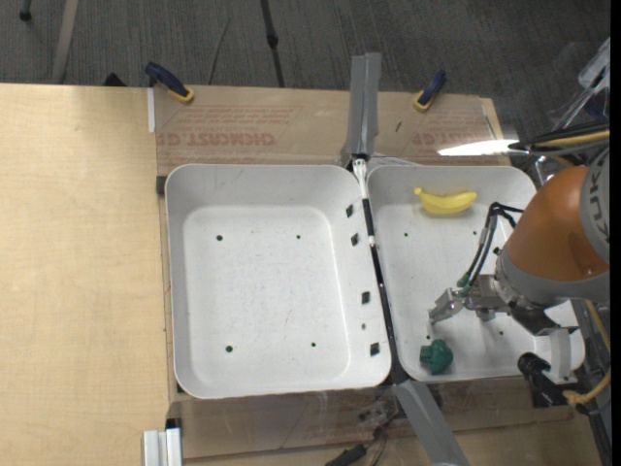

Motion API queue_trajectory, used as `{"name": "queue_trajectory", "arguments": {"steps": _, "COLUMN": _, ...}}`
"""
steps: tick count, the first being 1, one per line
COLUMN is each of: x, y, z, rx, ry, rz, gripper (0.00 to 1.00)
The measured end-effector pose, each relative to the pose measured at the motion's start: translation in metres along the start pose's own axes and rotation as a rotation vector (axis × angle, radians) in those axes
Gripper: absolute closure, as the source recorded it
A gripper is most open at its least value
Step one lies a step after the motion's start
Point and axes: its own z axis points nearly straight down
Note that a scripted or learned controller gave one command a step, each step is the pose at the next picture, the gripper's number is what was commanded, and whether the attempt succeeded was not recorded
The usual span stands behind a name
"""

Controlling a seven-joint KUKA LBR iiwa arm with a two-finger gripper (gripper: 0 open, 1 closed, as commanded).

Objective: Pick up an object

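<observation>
Grey carpet runs behind the bench (78, 260), where two white bins sit side by side. My tool (448, 309) hangs low in the right bin (408, 250), its fingers spread with nothing between them, just above the green object (437, 357) near the front wall. The banana (446, 201) lies well apart at the back. If I drop as I am, I judge one finger could knock the green piece toward the corner, or close behind it.

Two blue-and-yellow clamps (168, 81) (430, 89) on cardboard sheet (254, 129), wooden benchtop (73, 260), grey carpet (194, 17)
</observation>
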Motion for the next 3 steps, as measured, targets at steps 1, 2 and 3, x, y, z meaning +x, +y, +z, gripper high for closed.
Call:
{"name": "queue_trajectory", "arguments": {"steps": 1, "x": 0.019, "y": 0.08, "z": -0.001, "rx": -0.002, "ry": -0.001, "rz": -0.025, "gripper": 0.0}}
{"name": "queue_trajectory", "arguments": {"steps": 2, "x": -0.048, "y": 0.065, "z": -0.041, "rx": -0.003, "ry": -0.002, "rz": -0.051, "gripper": 0.0}}
{"name": "queue_trajectory", "arguments": {"steps": 3, "x": 0.002, "y": 0.118, "z": -0.001, "rx": -0.002, "ry": -0.002, "rz": 0.132, "gripper": 0.0}}
